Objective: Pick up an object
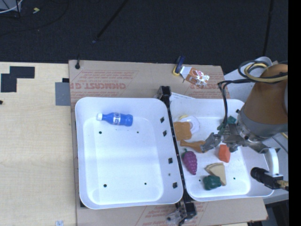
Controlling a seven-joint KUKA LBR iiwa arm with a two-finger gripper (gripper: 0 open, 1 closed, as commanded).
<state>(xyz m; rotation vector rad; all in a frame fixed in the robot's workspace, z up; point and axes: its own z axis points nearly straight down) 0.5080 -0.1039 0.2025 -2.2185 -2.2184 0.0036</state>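
Blue bottle, left bin | cardboard print mirrored, unreadable

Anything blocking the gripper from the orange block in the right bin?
Nothing visible. The gripper sits low in the right white bin, with the small orange block just beside it. The purple grape bunch lies off to the side.

We see a brown cardboard sheet on the counter. A yellow and blue clamp sits at its far edge.
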